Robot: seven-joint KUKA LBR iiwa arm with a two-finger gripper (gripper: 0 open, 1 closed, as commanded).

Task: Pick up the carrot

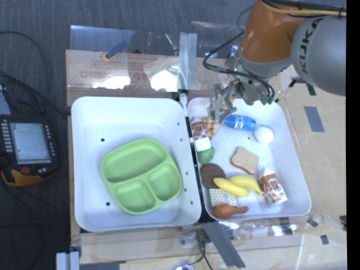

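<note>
Lying at the near edge of the right bin (296, 170), well placed for a reach from above but crowded: carrot (229, 210), judged to be the tapered orange-brown piece, touching a waffle (220, 197) and just beside bananas (239, 184). Hovering well apart at the bin's far end, near a blue bottle (239, 121): hand (223, 103), wide or narrow impossible to tell. Not yet lined up over the carrot.
</note>
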